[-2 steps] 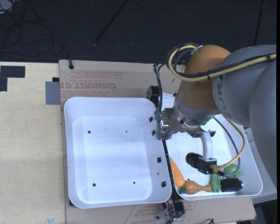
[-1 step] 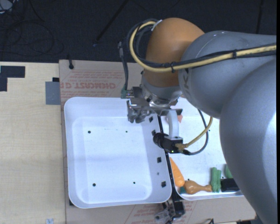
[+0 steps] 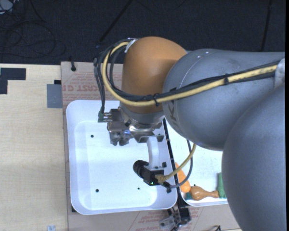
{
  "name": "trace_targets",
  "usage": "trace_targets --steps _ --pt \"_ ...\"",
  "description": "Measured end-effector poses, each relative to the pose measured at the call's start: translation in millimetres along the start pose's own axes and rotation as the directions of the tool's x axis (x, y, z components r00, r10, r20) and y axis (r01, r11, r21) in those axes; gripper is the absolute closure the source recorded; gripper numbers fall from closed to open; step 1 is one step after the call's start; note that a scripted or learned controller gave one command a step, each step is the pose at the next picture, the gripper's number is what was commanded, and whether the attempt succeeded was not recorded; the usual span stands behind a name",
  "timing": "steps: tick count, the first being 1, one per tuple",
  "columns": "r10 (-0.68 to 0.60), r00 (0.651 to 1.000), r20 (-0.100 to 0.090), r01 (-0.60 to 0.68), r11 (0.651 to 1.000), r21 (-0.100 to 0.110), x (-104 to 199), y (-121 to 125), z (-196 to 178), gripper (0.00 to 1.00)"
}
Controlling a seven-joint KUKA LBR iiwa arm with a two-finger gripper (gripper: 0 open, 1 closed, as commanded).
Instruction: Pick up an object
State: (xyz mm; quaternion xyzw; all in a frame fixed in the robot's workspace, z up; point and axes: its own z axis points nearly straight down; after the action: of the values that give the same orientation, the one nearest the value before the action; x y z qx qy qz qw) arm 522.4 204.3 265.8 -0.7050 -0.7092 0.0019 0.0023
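**Grey pincer over the left bin, objects waiting in the right**

Grey metal marked the pincer (image 3: 120, 136), which hung under the orange band (image 3: 147, 66) above the upper middle of the left bin (image 3: 86, 177); whether it was open or closed could not be told, since the wrist hid its tips from above; nothing was seen held in it. Beneath and around it the bin's white floor showed a few small dark specks.

Farther out, the things worth picking lay in the right bin (image 3: 206, 170), bunched at its near-left corner: an orange piece (image 3: 182, 176) half hidden against the dividing wall; a tan gourd (image 3: 202, 193) just beside it, lying on its side with its narrow neck pointing right; a green piece (image 3: 221, 186) near the neck, mostly covered by the arm (image 3: 221, 105). All three sat well apart from the pincer, across the wall between the bins.

The gourd looked the likeliest target; it seemed a small toy, probably light, smooth and rather slippery; a hold across the neck, or square across the bulb, would likely keep it from rolling free. The corner walls would probably crowd any approach. The bench (image 3: 24, 143) spread pale to the left.
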Motion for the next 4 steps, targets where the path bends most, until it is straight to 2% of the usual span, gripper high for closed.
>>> trace_targets --steps 1,2,3,4 --pt "0.001 1.0 0.003 -0.001 1.0 -0.003 40 10 186 1.0" --pt "0.003 1.0 -0.001 -0.003 1.0 -0.015 39 91 77 1.0" --pt "0.001 1.0 0.002 -0.001 1.0 -0.004 39 91 79 1.0" --pt "0.001 1.0 0.002 -0.001 1.0 -0.005 39 123 73 1.0"
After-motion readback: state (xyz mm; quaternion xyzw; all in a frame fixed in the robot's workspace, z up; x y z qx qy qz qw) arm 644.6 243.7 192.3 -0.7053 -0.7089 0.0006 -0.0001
